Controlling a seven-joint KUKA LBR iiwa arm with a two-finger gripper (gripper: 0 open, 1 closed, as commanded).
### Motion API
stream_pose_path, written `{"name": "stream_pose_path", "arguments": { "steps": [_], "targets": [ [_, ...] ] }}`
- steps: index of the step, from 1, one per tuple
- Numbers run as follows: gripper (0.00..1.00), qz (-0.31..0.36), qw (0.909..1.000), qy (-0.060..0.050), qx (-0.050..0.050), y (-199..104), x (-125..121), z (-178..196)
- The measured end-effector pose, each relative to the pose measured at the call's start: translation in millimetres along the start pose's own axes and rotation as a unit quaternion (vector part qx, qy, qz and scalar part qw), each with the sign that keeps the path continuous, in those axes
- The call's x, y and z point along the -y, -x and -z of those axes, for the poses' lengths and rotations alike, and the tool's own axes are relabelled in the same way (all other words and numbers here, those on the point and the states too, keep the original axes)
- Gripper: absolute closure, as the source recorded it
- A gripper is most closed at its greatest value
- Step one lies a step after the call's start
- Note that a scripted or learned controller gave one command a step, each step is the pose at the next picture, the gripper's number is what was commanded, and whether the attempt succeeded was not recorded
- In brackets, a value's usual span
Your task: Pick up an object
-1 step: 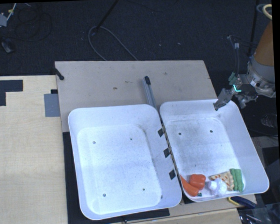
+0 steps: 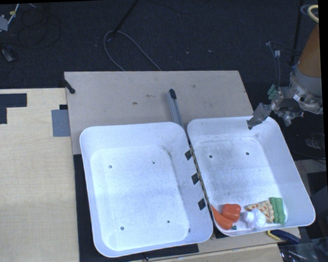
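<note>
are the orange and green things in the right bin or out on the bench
In the bin. The orange thing and green thing lie inside the right bin, bunched against its near rim.

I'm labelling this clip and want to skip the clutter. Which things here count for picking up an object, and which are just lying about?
For the job:
- gripper, at the right bin's far rim
- right bin
- orange toy
- green piece
- white piece

Lying about:
- left bin
- grey rod on the board
- cables on the floor
</note>
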State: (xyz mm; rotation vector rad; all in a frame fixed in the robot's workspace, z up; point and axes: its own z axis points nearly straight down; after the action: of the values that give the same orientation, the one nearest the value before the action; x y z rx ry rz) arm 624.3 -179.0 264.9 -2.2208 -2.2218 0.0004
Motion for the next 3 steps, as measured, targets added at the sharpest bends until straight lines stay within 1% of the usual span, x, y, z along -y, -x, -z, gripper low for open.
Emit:
{"name": "stream_pose_path", "arguments": {
  "steps": [1, 2, 3],
  "targets": [
    [0.00, 0.000, 1.0000, -0.002, 0.000, -4.1, 6.4, -45.2],
    [0.00, 0.000, 1.0000, -0.003, -0.001, -12.7, 13.1, -101.6],
    [0.00, 0.000, 1.0000, -0.002, 0.000, -10.1, 16.6, -145.1]
  ]
}}
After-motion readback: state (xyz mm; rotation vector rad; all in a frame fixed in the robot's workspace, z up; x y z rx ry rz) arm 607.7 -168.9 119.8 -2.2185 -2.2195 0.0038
